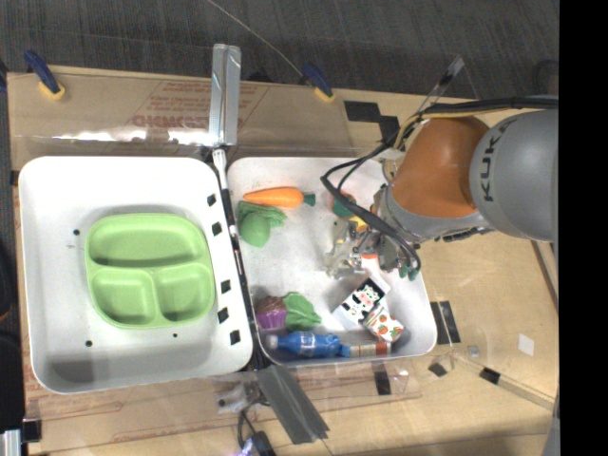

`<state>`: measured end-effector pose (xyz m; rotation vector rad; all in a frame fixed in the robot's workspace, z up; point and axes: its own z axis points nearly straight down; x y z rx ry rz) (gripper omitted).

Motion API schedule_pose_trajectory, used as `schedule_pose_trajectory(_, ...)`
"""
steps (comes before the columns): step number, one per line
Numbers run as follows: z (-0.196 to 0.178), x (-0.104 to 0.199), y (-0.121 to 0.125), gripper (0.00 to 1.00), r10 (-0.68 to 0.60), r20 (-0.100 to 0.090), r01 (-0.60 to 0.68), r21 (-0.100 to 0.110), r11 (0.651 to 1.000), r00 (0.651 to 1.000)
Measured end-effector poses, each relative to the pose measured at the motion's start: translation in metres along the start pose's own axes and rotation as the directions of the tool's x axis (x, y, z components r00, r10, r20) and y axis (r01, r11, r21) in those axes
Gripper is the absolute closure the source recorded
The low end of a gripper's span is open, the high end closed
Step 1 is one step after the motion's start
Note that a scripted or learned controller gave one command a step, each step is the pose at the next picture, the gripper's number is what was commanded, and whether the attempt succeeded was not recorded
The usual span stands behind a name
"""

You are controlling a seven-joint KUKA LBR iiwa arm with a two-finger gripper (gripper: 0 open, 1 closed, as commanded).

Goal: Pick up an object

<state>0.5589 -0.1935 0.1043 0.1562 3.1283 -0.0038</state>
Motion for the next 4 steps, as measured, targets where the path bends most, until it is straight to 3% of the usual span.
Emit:
schedule_pose_trajectory(1, 0.011, 0.065, 0.011, 1.00, 0.227, -0.009, -0.227, 0.000, 0.974, 0.974)
schedule_pose_trajectory(2, 0.012, 0.002, 0.073, 1.00, 0.466, -0.009, -0.466, 0.002, 0.885, 0.885)
schedule_pose_trajectory(3, 0.012, -0.031, 0.082, 1.00, 0.626, -0.008, -0.626, 0.004, 0.780, 0.780)
schedule_pose_trajectory(4, -0.092, -0.069, 0.138, 1.00, 0.707, -0.003, -0.707, -0.001, 0.707, 0.707)
